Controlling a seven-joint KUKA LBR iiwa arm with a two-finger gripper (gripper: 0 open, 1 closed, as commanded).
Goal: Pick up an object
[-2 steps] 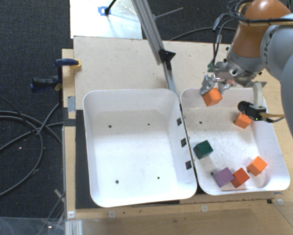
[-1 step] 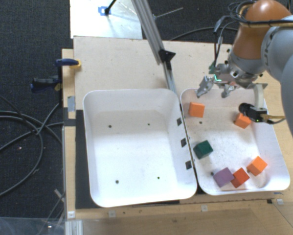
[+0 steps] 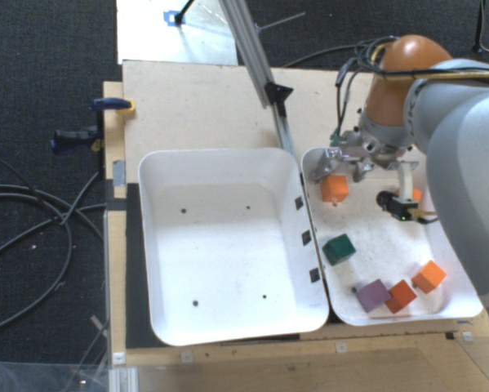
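Observation:
My gripper (image 3: 340, 170) hangs over the far left corner of the right bin (image 3: 460, 305). An orange block (image 3: 335, 189) sits directly under its tip, touching or nearly touching it. Whether the block is gripped is not clear from this angle. A green block (image 3: 339, 249) lies in the middle of the same bin, near the left wall. A purple block (image 3: 372, 295), a red-orange block (image 3: 400, 296) and another orange block (image 3: 428, 276) cluster at the bin's near right. A further scrap of orange (image 3: 416, 194) peeks out behind the arm's black fitting.
The left bin (image 3: 158, 170) stands beside the right one, their walls meeting along a row of black clips (image 3: 306, 238). A slanted metal pole (image 3: 252, 47) crosses above the bench, ending near the bins' far junction. The grey arm (image 3: 464, 162) covers the right bin's far right side.

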